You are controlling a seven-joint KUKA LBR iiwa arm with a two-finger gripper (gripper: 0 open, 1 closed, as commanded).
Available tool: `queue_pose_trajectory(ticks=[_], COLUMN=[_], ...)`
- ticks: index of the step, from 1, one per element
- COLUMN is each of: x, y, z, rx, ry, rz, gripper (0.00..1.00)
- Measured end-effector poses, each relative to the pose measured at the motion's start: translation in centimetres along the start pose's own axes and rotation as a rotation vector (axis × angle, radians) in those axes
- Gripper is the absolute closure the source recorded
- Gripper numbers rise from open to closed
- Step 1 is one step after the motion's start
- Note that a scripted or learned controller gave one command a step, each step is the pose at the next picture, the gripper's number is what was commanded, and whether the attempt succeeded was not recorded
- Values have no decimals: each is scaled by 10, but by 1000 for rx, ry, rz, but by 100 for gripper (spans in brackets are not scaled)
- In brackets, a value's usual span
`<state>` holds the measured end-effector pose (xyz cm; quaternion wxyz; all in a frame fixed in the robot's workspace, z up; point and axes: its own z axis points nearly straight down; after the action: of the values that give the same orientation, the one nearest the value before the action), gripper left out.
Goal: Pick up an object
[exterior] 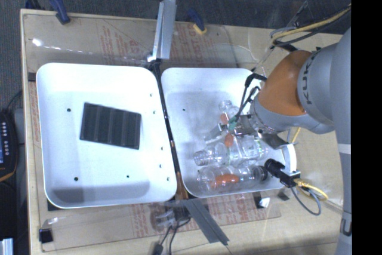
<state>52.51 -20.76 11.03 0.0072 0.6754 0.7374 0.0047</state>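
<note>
A dark ribbed panel (111,125) is lying flat in the left bin (54,176). The right bin (185,86) is standing just beside it on the bench (89,30), and it is holding a heap of clear plastic bottles (230,155) with orange parts, gathered in its near right part. The tool (242,122) is reaching down over this heap, and the grey arm (322,92) is coming in from the right. I cannot tell the state of the tool.

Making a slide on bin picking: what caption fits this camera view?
KUKA arm lowers its gripper into the right bin among clear bottles; dark ridged pad lies in the left bin.
</note>
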Motion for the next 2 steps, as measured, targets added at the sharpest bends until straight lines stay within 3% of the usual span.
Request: queue_pose_trajectory(ticks=[1, 2], x=[-3, -3], y=[25, 25], z=[12, 2], rx=[6, 8], ry=[4, 4], rz=[-32, -37], gripper=[0, 100])
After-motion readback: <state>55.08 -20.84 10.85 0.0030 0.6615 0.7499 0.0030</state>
